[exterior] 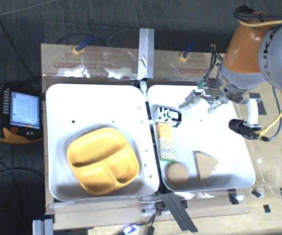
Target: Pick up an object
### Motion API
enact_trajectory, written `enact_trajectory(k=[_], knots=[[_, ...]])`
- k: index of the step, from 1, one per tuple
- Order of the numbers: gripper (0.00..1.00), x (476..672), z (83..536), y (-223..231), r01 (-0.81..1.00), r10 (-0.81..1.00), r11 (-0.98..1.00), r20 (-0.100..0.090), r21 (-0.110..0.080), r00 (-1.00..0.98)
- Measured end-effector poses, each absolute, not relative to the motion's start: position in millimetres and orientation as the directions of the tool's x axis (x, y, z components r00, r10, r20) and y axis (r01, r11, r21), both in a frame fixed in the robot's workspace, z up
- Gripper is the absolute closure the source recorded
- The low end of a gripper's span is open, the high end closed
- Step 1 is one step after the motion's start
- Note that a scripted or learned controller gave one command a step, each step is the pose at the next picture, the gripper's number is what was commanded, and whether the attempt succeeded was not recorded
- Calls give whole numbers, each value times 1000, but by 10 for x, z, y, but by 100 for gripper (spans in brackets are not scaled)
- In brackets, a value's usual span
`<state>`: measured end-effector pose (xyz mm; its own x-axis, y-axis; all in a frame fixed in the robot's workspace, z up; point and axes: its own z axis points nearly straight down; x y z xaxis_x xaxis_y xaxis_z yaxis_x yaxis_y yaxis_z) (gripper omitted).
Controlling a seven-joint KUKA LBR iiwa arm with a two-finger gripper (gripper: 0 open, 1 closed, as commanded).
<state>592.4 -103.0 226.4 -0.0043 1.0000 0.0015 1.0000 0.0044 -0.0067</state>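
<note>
The claw [202, 102] hangs over the far part of the right bin [239, 155], near its far edge, with its two fingers spread apart and nothing between them. One finger [189, 102] points toward the divider between the bins; the other [214, 105] sits closer to the wrist. The arm [251, 48], grey with an orange band, comes in over the bin's far right corner, and a black cable end [241, 126] with a yellow cord dangles beside it.

Just beside the claw, toward the divider, a small black-and-white packet [168, 115] lies on the bin floor. Touching its near side is a long narrow box [167, 141], yellow at the far end and green at the near end, lying along the bin's left wall. Near the bin's front edge rest a round tan disc [176, 172] and, to its right, a tan wedge-shaped piece [206, 164], the two set apart from each other.

In the left bin [72, 102], a yellow divided plate [103, 159] sits toward the front edge. On the floor beyond the table's left edge lies a handheld control pad [19, 112] with a lit screen.
</note>
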Motion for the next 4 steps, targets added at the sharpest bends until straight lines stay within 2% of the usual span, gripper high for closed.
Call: enact_trajectory(k=[1, 2, 3, 4], knots=[[0, 6193, 3436, -1483, 972, 972, -235, -5, -4, 235], [0, 6177, 3323, -745, 860, 860, -511, -5, -6, 511], [100, 6186, 3387, -753, 860, 860, -510, -15, -9, 510], [100, 5784, 4164, -783, 840, 840, -543, -6, -3, 543]])
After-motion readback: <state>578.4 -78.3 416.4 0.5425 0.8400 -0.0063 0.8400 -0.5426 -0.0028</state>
